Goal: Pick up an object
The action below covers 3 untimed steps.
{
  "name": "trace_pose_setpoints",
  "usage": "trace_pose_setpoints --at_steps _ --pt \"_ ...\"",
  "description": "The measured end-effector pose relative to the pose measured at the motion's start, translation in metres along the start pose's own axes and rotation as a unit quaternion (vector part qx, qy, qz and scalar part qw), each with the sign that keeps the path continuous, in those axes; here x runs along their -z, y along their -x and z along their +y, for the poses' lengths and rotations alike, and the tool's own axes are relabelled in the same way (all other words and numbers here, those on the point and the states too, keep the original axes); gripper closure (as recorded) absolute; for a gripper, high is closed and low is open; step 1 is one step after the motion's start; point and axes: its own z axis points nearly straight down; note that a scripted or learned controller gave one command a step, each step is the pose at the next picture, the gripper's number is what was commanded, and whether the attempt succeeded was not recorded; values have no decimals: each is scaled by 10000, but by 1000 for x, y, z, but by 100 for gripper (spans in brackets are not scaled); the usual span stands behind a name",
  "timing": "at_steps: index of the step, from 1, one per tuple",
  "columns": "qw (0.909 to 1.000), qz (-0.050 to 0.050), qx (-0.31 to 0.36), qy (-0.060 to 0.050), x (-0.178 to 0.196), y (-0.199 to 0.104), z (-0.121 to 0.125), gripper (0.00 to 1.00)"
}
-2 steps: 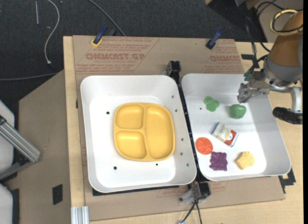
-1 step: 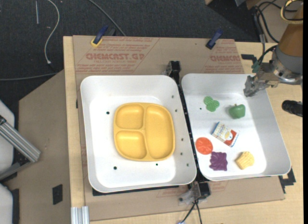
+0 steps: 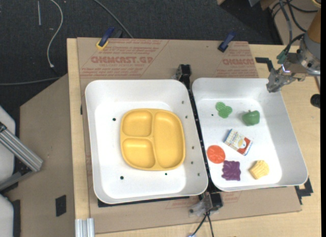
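Toys lie scattered in the right bin (image 3: 290, 144), and any of them would satisfy the task. We count six: a green leafy piece (image 3: 223, 109) and a green pepper (image 3: 250, 117) toward the far side, a small printed box (image 3: 238, 141) in the middle, and along the near edge an orange disc (image 3: 216, 154), a purple cluster (image 3: 231, 170) and a yellow piece (image 3: 259, 169). All sit apart from one another, so none blocks a descent. The left bin (image 3: 102, 129) holds a yellow divided plate (image 3: 153, 139).

The gripper (image 3: 277, 82) hangs over the far right corner of the right bin, above its rim and clear of every toy. We cannot tell how its jaws stand at this size, and nothing shows between them.

We judge these to be light, hollow plastic play food: stiff, smooth, probably slippery. The pepper looks the best candidate, rounded and tall enough to be pinched across its body. The box offers flat parallel sides but may crush. The disc lies flat and would likely slide out from under the fingertips.
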Motion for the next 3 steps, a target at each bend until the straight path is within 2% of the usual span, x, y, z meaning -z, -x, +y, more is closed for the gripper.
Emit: trace_pose_setpoints --at_steps 1,2,3 --pt "10000 21 11 -48 -2 -43 -23 100" --pt "10000 28 26 -52 -9 -103 -43 100" --pt "10000 23 23 -47 -7 -160 -49 100"
